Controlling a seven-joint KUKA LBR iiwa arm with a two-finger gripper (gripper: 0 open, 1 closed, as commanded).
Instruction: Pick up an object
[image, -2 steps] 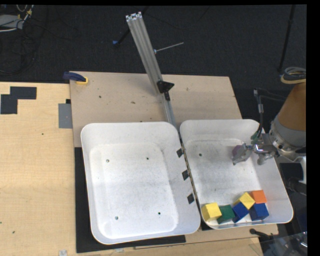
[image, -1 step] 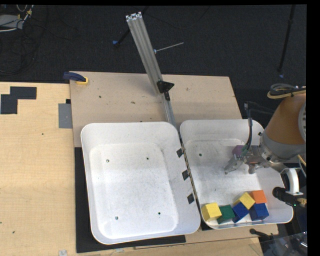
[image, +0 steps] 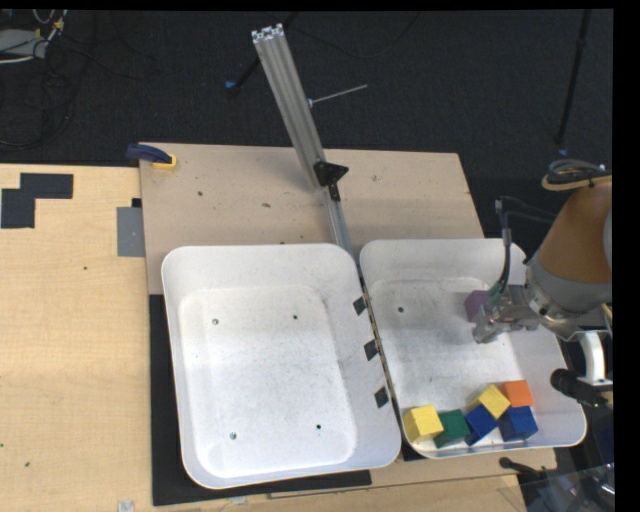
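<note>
Two shallow white bins of smooth, faintly speckled plastic with rounded corners sit side by side on a pale wooden surface (image: 70, 330). The left bin (image: 190, 275) has a few small dark dots across its floor. The right bin (image: 430, 260) carries a cluster of small hard-edged blocks in its near corner: a yellow cube (image: 424, 420) on the left, a green cube (image: 452, 428) touching it, a second yellow cube (image: 493, 401) tilted on its corner, a blue block (image: 480, 425) just below that, an orange cube (image: 517, 392) and a darker blue cube (image: 518, 424) under it, close to the rim.

The gripper (image: 487, 322) hangs low over the middle of the right bin, a metallic grey assembly beneath the arm's glossy orange band (image: 575, 235). A small purple object (image: 477, 302) lies right against its left side; whether it sits between the fingers or merely beside them cannot be told, nor whether the fingers are apart or together. The block cluster lies well apart from the gripper, toward the near rim.

A ribbed aluminium rail (image: 295, 110) slants down from the top to the seam between the bins, where three small black clips (image: 369, 349) stand along the divide. A blue-and-yellow clamp (image: 152, 155) rests at the far left corner of the board.
</note>
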